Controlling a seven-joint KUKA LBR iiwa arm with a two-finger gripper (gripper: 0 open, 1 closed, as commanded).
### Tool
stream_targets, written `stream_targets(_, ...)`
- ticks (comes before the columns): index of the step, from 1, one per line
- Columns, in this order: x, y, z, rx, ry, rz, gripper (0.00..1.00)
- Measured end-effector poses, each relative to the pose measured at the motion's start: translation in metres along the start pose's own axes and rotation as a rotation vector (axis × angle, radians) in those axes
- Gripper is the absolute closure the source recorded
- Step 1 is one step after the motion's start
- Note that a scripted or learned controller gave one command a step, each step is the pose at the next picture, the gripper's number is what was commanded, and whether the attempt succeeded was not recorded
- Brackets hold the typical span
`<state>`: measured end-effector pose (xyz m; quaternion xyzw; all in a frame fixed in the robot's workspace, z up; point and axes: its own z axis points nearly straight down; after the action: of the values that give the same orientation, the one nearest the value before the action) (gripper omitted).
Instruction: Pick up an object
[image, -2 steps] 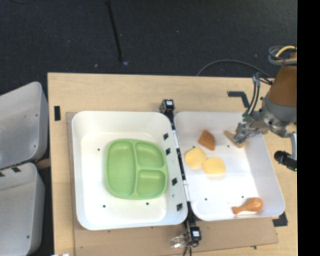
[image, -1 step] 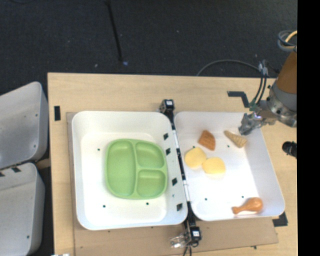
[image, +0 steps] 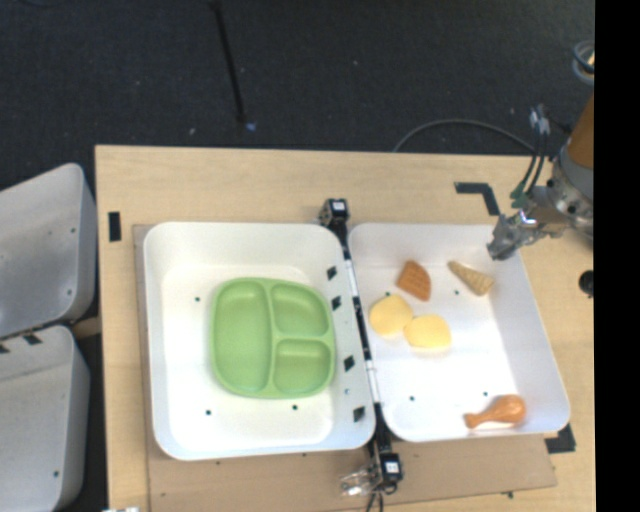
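Nearest the camera, at the front of the right bin (image: 545, 375), lay one orange drumstick (image: 496, 412), its thick end pointing toward the bin's right wall. Further back in that same bin I counted four more pieces: two pale yellow rounded ones, the yellow piece on the left (image: 390, 316) and the yellow piece on the right (image: 428, 333), lying so close that they seemed to touch; one brown wedge (image: 415, 280) just behind them; and one tan cone-shaped piece (image: 471, 277) near the back right corner. That made five things in all in the right bin, none of them lifted. One green divided tray (image: 272, 336) with three compartments lay flat in the left bin (image: 160, 300), and nothing rested on it. Two bins stood side by side on the one wooden bench (image: 250, 185), joined along the middle by a row of small black clips. My gripper (image: 505, 240) hung over the back right rim of the right bin, just beside the tan cone but apart from it. Whether my fingers were spread or closed I could not tell at that angle, and I saw nothing between them
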<state>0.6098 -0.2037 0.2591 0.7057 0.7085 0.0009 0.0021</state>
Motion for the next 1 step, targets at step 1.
stream_targets(1, 0.0492, -0.0052, 0.0071, 0.004, 0.001, -0.001, 1.0)
